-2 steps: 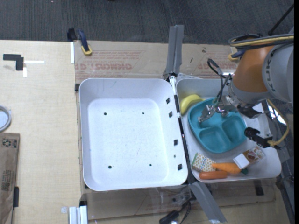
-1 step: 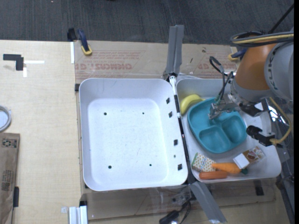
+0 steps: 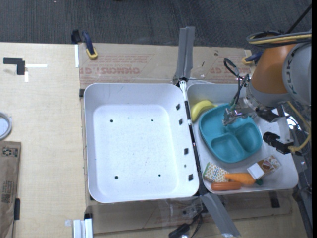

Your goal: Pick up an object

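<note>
Over the right bin (image 3: 292,180), gripper (image 3: 232,115) low on the teal divided plate's (image 3: 230,139) far rim; finger gap impossible to judge. Probably light, stiff, slippery plastic. Best pinched across that thin rim.

Glossy blue plastic tray (image 3: 233,145)

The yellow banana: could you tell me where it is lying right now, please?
The yellow banana lies in the right bin, at its upper-left corner in the camera view, beside the divider and tucked against the blue divided tray.
</note>
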`<state>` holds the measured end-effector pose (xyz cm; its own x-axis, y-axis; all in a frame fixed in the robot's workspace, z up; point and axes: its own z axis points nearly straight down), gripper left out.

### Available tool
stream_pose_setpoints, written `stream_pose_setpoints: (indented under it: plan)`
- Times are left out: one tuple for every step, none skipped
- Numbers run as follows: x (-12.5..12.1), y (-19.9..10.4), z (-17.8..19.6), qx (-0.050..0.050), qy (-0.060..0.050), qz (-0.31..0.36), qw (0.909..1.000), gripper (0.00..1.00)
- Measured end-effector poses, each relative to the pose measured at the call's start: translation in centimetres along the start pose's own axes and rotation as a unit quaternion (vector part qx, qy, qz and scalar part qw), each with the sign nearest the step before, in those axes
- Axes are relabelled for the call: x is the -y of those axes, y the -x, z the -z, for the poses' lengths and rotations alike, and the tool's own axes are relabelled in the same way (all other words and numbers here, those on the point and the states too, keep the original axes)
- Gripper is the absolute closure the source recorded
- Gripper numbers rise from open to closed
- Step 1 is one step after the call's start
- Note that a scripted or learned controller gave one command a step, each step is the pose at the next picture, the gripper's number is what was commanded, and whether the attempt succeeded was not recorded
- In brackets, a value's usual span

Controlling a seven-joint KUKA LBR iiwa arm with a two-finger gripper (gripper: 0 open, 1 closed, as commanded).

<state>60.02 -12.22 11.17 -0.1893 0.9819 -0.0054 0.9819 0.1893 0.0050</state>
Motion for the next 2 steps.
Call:
stream_pose_setpoints:
  plan:
    - [0.4, 2.4, -1.8, -0.002, -0.001, 0.065, 0.9979, 1.00]
    - [-5.6, -8.9, 8.1, -0.002, -0.002, 0.064, 0.9979, 1.00]
